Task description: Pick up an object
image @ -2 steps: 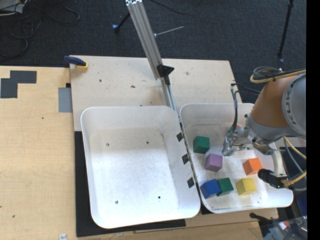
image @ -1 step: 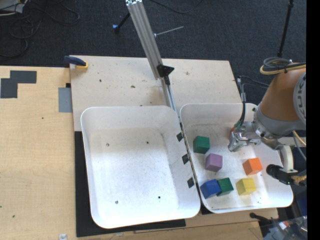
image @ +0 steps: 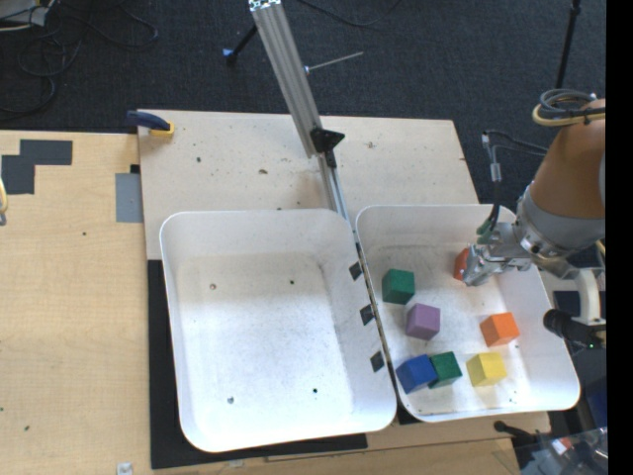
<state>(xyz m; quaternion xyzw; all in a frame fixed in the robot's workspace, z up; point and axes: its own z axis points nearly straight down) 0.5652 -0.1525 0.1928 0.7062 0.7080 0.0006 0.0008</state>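
The right bin [image: 554, 389] holds several small blocks: a green cube [image: 399, 286], a purple cube [image: 423, 321], an orange cube [image: 499, 329], a yellow cube [image: 486, 368], a blue cube [image: 416, 373] and a dark green cube [image: 446, 367]. A red block [image: 460, 263] lies at the upper right of that bin, partly covered by my gripper [image: 478, 268]. The gripper hangs low over the bin floor, right against the red block's right side. I cannot tell whether the red block is between the gripper's tips.
The left bin [image: 188, 265] sits beside the right one, with a divider edge and black clips [image: 364, 313] between them. A slanted aluminium bar [image: 292, 77] rises behind the bins. The grey arm [image: 569, 191] enters from the right.
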